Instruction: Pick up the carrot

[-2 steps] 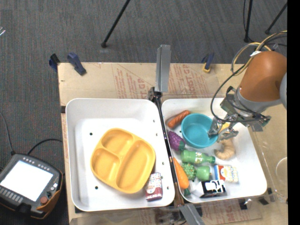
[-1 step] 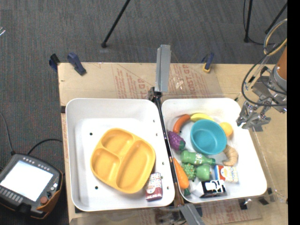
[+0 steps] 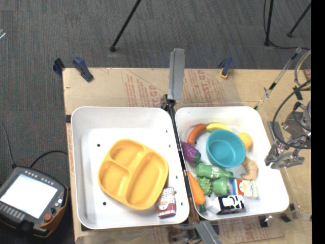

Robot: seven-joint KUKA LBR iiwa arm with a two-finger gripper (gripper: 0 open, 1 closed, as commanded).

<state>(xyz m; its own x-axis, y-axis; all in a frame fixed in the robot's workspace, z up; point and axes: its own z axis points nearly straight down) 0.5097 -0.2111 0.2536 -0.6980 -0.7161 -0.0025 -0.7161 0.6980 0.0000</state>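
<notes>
Carrot (image 3: pixel 195 187) lying in the right bin (image 3: pixel 260 117), lower left part, hard against the wall shared with the left bin, orange body running down toward the lower right of the frame. Just beside it to the right, broccoli (image 3: pixel 204 185), with a green bottle (image 3: pixel 213 172) and a green pepper (image 3: pixel 221 187) next along. Purple grapes (image 3: pixel 191 151) above the carrot along the same wall; an orange-red sausage-shaped toy (image 3: pixel 196 133) higher still. Teal bowl (image 3: pixel 226 148) at the bin's centre, upright, with a banana (image 3: pixel 218 127) behind it and a lemon (image 3: pixel 245 140) at its right. Tan croissant-like piece (image 3: pixel 249 169), small carton (image 3: pixel 247 188) and black-and-white box (image 3: pixel 230 203) toward the lower right.

In the left bin (image 3: pixel 81 136): yellow divided plate (image 3: pixel 133 173) at centre, small can (image 3: pixel 166 202) near the lower right corner. Plenty of bare white floor around the plate; little free space around the carrot, pinned between wall and broccoli.

Gripper (image 3: pixel 284 157) at the far right of the frame, outside the right bin's right wall, well apart from the carrot. Cannot tell how the claw stands, with nothing seen in it.
</notes>
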